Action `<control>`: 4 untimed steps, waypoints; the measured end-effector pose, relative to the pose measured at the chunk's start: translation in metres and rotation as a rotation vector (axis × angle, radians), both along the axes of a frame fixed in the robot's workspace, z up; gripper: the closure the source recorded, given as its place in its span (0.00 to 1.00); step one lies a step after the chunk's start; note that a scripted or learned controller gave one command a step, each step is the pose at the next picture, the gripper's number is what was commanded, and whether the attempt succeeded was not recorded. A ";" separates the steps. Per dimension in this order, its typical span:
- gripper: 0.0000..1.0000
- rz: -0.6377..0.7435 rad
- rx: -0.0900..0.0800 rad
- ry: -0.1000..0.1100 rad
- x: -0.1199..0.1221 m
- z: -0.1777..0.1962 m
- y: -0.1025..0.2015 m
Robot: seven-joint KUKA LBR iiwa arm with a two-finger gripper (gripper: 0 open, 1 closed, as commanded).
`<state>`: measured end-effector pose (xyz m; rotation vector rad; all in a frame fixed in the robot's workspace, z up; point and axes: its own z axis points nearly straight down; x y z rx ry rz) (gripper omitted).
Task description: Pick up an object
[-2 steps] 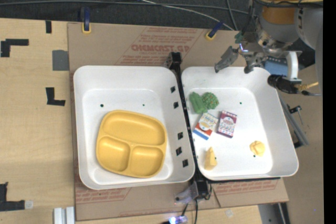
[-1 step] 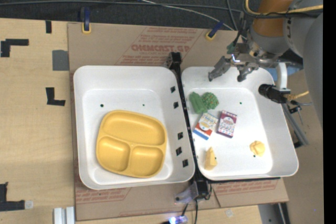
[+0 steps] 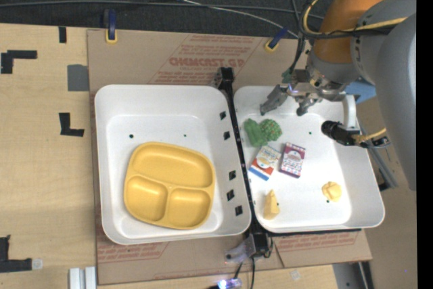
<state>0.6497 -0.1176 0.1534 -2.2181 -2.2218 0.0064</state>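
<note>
My gripper [image 3: 289, 103] hangs over the back of the right bin [image 3: 358, 213], its two dark fingers spread apart with nothing between them. Just below and left of it lies a green knobbly toy [image 3: 262, 130]. Further forward lie a small white, red and blue packet [image 3: 266, 162] and a purple card box [image 3: 293, 160]. A yellow wedge [image 3: 270, 204] and a small yellow piece [image 3: 331, 191] rest near the bin's front.
The left bin [image 3: 111, 112] holds a yellow divided plate [image 3: 169, 184]. A black divider strip [image 3: 233, 145] runs between the bins. Cables loop behind the arm, and a black fitting [image 3: 338, 132] juts out at the right bin's right side.
</note>
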 end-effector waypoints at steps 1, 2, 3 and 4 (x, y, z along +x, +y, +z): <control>0.00 0.000 0.000 0.000 -0.007 -0.045 0.000; 1.00 0.002 0.001 -0.002 -0.006 -0.033 0.001; 1.00 0.000 0.001 -0.008 -0.011 0.013 0.006; 1.00 0.000 0.002 -0.008 -0.014 0.060 0.015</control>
